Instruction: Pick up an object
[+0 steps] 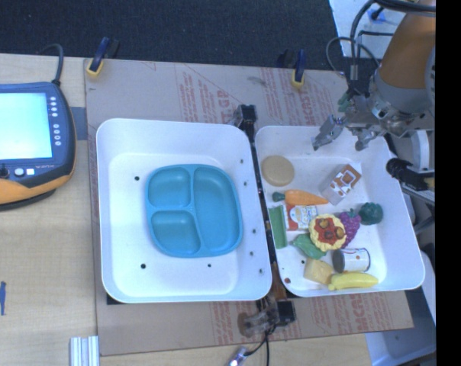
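Toys (330, 231) lie heaped in the right bin (398, 273); we read no lettering on the small carton (343, 181). Gripper (346, 134) hangs spread and unladen over that bin's far edge. Blue plate (193, 209) occupies the left bin (112, 204).

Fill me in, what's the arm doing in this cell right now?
The gripper hangs over the far end of the right bin with nothing between its fingers, so no pick yet. The toy food is piled toward the near end: a carrot, a banana, a small carton and a round tan piece among others. The left bin holds a blue divided plate.
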You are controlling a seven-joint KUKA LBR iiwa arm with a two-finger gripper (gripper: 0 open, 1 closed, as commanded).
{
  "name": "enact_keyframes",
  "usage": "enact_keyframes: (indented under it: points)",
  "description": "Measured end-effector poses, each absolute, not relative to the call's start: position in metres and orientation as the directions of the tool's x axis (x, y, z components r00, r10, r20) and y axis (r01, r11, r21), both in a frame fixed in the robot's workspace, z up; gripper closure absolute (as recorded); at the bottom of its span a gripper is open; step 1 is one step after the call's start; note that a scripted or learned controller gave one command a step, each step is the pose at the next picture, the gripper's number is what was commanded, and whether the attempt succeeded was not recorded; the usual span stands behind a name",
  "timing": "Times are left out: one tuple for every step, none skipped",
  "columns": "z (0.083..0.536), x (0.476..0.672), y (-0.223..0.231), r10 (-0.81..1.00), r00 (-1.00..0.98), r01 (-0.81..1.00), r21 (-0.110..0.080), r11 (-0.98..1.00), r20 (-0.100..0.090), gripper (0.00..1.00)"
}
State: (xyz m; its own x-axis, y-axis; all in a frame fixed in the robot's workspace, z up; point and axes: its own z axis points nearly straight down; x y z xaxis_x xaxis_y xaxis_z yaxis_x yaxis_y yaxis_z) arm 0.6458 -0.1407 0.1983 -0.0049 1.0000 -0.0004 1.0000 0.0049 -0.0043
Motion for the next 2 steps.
enact_keyframes:
  points:
    - [0.177,0.594,-0.180,1.000,-0.005,1.000,-0.005,0.005,-0.002,0.00]
    - [0.105,0.650,-0.167,1.000,-0.005,1.000,-0.004,0.005,-0.001,0.00]
